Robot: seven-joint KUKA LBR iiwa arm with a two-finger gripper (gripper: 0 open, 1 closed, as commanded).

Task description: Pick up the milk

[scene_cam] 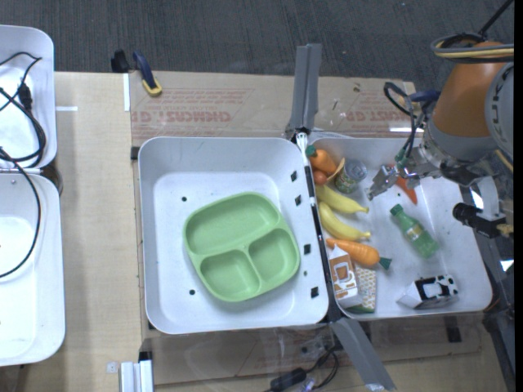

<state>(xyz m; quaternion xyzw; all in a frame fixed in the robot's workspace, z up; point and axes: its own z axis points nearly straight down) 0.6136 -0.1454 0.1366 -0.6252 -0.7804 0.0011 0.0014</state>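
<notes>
Milk carton (427, 292) is lying tipped over in the near right corner of the right bin (478, 288), white with black cow patches, boxy cardboard with a peaked top, so probably easiest to pinch across its flat sides. The gripper (391, 180) is hovering well away from it at the far side of that bin, metal fingers spread apart and holding nothing, with an orange carrot-like piece (408, 189) sitting just beside them. Between the two, a green plastic bottle (413, 231) is lying on a slant. Bananas (341, 211) and another carrot (357, 252) are crowding the left wall, glossy toy plastic. A smooth green divided plate (239, 246) is sitting alone in the left bin (159, 219).
</notes>
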